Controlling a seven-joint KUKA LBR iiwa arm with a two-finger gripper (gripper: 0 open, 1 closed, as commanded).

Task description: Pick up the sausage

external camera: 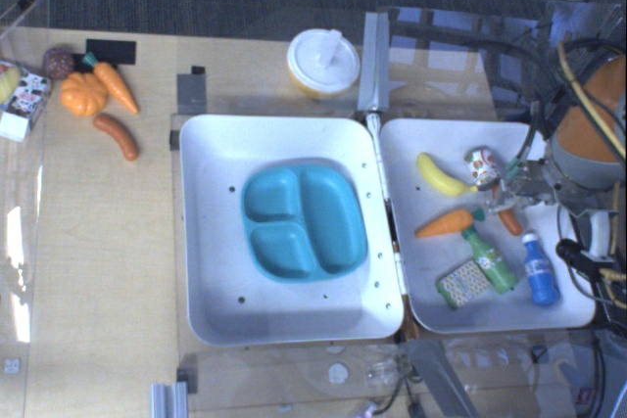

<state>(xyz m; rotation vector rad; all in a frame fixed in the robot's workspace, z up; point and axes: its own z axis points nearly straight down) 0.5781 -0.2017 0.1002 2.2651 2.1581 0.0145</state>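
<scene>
Two white bins on a wooden bench [98, 240], arm over the right one
Inside the right bin [431, 303], the gripper [506, 194] hangs low; the sausage [510, 221] lies just below it at 6 o'clock, touching or nearly so, not clearly between the fingers, whose spread I cannot tell. A carrot [445, 224] lies at the gripper's 8 o'clock

Small reddish-orange sausage [510, 221] in right bin [431, 303], upper-right area, lying flat w/ long axis slanted down toward right. Partly hidden at upper-left end by gripper [504, 202] directly over it; can't tell whether touching. Sits just right of carrot's [446, 224] leafy end, above blue bottle [537, 269], below small white figure [480, 165].
</scene>
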